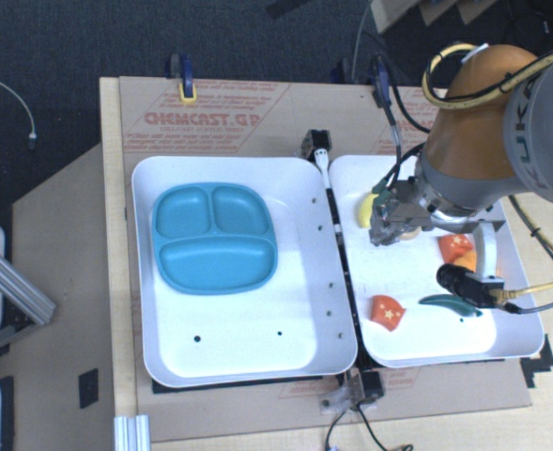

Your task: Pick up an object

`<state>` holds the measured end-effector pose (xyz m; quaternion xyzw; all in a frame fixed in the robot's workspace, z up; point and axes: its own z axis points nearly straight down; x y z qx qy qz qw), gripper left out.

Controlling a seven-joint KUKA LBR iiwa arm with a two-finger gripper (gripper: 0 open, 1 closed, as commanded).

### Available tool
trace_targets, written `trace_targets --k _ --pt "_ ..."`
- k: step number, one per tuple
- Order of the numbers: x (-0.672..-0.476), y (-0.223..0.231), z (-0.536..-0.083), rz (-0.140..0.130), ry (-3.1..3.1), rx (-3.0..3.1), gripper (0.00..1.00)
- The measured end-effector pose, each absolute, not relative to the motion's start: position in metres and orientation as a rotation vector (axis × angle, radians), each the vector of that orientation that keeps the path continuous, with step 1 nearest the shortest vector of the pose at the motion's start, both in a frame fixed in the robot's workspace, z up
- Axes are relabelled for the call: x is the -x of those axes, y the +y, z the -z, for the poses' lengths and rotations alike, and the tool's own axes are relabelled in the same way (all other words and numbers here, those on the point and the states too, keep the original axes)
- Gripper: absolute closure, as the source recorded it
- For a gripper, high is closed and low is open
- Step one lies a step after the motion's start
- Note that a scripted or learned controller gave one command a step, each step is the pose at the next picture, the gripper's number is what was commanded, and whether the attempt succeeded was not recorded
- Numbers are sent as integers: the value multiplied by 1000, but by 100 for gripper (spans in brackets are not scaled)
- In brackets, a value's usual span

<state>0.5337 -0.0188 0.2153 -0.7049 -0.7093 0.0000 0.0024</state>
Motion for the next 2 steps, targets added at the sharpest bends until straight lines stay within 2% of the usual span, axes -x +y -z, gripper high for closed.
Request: trace_targets --k 1,2 --pt "-537 37 -209 0 -2226 2212 100" --pt "-536 87 -227 5 -2229 2215 100"
